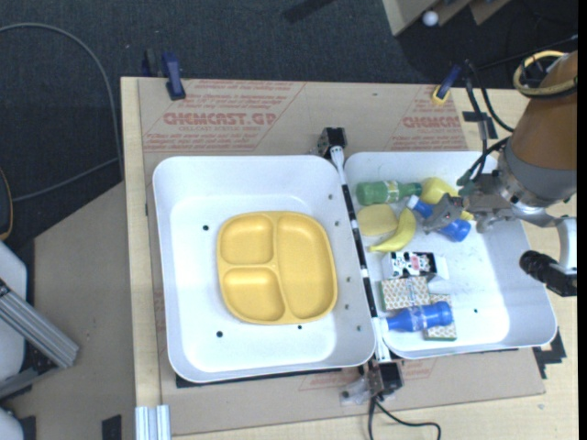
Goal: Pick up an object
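Beside the pincer [452, 211] (right bin [514, 328]): banana [396, 235], bottle [385, 192].

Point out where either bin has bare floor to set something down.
Left white bin: bare floor rings the yellow divided plate. Right white bin: bare along the right side, beside the blue bottle. Crowded around the banana and gripper.

yellow divided plate [276, 267], green bottle [385, 192], blue bottle [420, 318], white bins [183, 246]
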